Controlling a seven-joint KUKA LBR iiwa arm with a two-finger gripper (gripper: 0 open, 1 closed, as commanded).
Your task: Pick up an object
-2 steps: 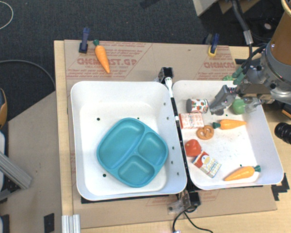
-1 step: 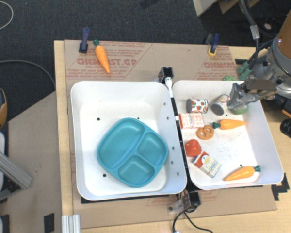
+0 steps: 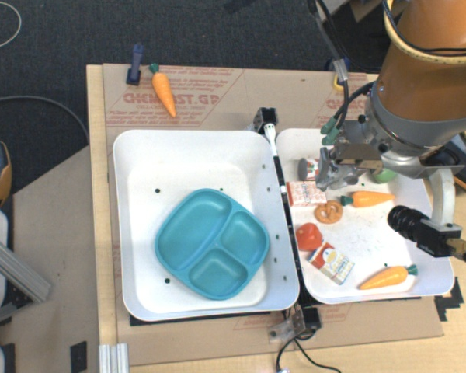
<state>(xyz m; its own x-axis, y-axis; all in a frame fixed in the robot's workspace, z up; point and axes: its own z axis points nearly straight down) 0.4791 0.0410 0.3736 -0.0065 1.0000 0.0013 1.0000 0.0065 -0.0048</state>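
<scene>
Overhead, arm (image 3: 431, 61) bent down, tool (image 3: 332, 179) near pretzel (image 3: 328, 211)

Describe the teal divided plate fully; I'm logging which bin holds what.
The teal plate looks like matte plastic, a rounded square with three sunken compartments: one large at the left, two smaller at the right. It lies flat and right side up, turned at an angle, on the floor of the left bin. Nothing rests in it or touches it.

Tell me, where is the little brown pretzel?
The little brown pretzel lies in the right white bin, below the red-and-white carton, left of an orange toy carrot and above the red pepper.
</scene>
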